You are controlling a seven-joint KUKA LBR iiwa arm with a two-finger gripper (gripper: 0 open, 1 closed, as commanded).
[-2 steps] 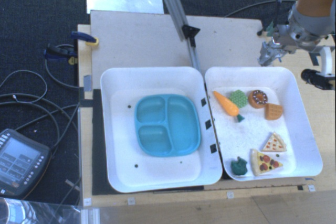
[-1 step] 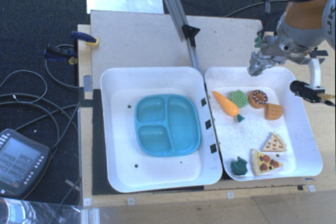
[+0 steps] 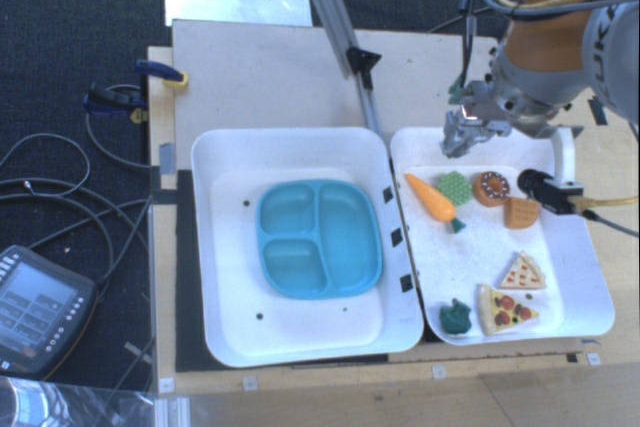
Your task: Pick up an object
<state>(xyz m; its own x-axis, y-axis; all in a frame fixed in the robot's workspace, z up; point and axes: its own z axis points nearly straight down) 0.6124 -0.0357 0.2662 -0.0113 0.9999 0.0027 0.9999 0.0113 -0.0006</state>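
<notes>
Gripper (image 3: 462, 137) hovers over right bin's (image 3: 590, 260) 12 o'clock edge, finger state unreadable, nothing visibly held, likely lining up a descent; candidates sit loose below: carrot (image 3: 432, 197) at 7 o'clock, green waffle piece (image 3: 455, 185), donut (image 3: 491, 187) at 5 o'clock.

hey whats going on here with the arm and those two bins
A grey robot arm is reaching in over the right bin, which holds toy food: a carrot, a donut, two pizza slices and a few other pieces. Its claw hangs above the bin's far edge, just past the carrot, with nothing seen in it. The left bin holds a blue divided plate. Nothing has been picked up yet.
</notes>
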